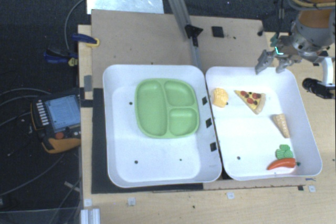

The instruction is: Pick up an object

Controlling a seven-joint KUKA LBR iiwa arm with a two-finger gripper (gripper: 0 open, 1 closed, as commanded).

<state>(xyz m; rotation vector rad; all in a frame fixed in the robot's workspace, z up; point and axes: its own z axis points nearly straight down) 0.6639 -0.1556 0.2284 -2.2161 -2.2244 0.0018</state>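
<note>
The right bin holds several toy foods. A yellow round piece lies by its left wall. A pizza slice lies beside that, near the back. A tan cone-shaped piece rests toward the right wall. A carrot with green leaves sits in the front right corner. My gripper hovers over the bin's back rim, up and to the right of the pizza slice. Its two fingers are spread apart with nothing between them.
The left bin holds a green divided plate. A grey pole slants across the back of the bench. A blue-screened device and cables lie off the bench to the left.
</note>
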